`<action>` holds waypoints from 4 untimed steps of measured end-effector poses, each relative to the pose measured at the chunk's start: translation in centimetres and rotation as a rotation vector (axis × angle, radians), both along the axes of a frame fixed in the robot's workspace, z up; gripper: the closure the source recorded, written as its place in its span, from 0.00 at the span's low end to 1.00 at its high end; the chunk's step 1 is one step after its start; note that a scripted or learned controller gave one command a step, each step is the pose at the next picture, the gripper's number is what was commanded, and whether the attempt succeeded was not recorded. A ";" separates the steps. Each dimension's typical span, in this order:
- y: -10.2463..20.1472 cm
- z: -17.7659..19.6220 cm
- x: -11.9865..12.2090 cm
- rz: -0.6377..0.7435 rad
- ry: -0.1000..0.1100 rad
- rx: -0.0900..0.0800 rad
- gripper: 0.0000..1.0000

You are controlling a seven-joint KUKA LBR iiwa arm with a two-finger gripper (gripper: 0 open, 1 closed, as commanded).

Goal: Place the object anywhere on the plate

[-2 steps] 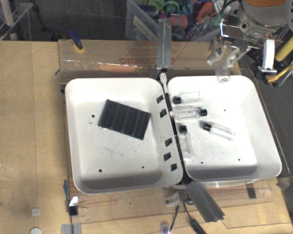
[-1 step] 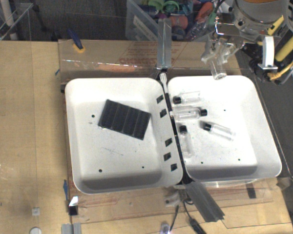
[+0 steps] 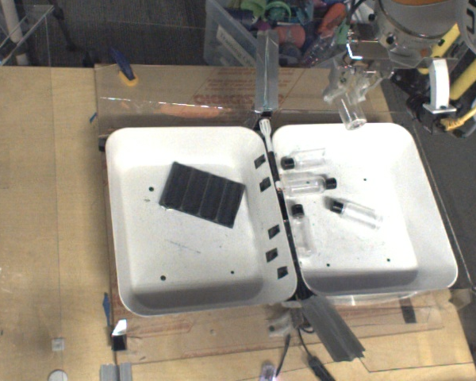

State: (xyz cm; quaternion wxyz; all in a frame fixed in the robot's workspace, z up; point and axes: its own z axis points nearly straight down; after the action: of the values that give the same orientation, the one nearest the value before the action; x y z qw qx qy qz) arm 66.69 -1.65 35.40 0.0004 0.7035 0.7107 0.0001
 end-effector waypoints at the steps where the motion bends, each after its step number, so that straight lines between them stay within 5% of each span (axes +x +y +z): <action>1: 0.4 -0.9 -0.2 0.062 0.004 0.001 1.00; 2: 0.2 1.7 -3.9 0.253 0.003 0.001 1.00; 3: -1.1 -2.0 -0.3 0.577 0.001 0.001 1.00; 4: -1.1 -2.5 -0.1 0.624 0.002 0.002 1.00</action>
State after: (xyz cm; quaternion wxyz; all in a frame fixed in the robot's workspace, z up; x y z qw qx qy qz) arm 66.58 -2.77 32.90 -0.0010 0.4515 0.8923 0.0000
